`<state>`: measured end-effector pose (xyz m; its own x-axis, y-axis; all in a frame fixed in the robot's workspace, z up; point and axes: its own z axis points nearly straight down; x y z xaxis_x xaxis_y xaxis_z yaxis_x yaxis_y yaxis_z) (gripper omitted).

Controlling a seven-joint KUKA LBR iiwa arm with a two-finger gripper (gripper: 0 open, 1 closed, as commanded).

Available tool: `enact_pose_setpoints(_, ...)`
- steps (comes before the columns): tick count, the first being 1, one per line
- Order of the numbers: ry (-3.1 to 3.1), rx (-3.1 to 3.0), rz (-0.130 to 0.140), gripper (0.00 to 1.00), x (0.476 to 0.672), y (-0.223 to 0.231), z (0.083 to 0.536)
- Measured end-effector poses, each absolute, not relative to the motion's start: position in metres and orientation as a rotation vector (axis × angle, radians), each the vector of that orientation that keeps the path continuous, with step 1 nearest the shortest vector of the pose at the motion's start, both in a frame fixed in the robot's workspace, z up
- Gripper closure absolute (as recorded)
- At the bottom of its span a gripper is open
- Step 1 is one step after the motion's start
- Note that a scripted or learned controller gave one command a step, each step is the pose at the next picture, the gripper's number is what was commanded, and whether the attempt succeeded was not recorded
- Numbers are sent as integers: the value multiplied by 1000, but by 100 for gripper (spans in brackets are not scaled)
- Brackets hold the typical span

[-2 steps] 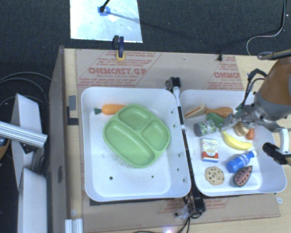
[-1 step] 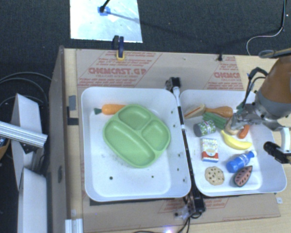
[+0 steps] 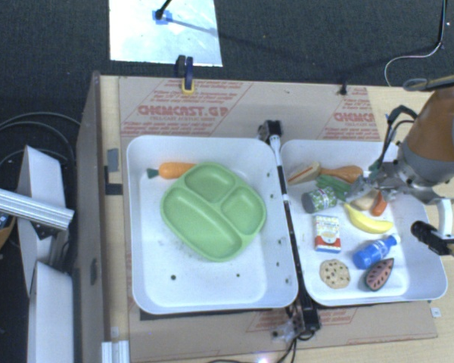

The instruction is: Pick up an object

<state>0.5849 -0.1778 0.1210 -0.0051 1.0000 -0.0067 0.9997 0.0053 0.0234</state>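
The right bin (image 3: pixel 431 278) holds several toy foods. Among them are a yellow banana (image 3: pixel 368 220), a small orange-red piece (image 3: pixel 378 203), a grey can (image 3: pixel 319 199), a green vegetable (image 3: pixel 334 183) and a sandwich (image 3: pixel 304 173). Nearer the front lie a white and red carton (image 3: pixel 328 233), a blue bottle (image 3: pixel 374 250), a cookie (image 3: pixel 334 273) and a brown oval piece (image 3: pixel 379 274). My gripper (image 3: pixel 365 191) hangs low over the bin's back middle, just above the banana and beside the orange-red piece. Nothing shows clearly in its grasp.
The left bin (image 3: pixel 151 278) carries a green divided plate (image 3: pixel 213 210) and an orange carrot (image 3: pixel 175 170) at its back left. A black divider clamp (image 3: pixel 272 132) stands between the bins. The arm's grey and orange wrist (image 3: pixel 439 127) looms over the right bin's back right corner.
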Motion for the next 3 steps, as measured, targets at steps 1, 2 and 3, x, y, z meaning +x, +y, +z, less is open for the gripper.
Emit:
enact_pose_setpoints(1,2223,2213,5,0,567,-141,85)
enact_pose_setpoints(2,2224,2214,5,100,567,-142,95)
enact_pose_setpoints(3,2217,2219,4,100,513,-153,193)
